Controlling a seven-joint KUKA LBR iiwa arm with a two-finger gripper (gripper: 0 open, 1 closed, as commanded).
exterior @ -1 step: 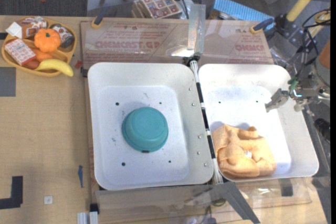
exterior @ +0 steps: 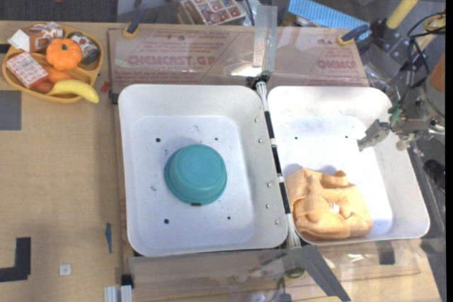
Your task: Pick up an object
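Fruit tray: far left on the table, holding a banana and a small pumpkin
Left bin: a teal bowl sits upside down near its middle
Right bin: an orange cloth lies crumpled in the near left corner, against the wall
My jaws: at the right bin's right edge, above its floor, well apart from the cloth, grasping nothing; released or clenched I cannot tell

A teal bowl sits upside down — its flat round base facing up — just toward seven o'clock of the middle of the left white bin. A crumpled orange-yellow cloth lies bunched at seven o'clock in the right white bin, against its left wall.
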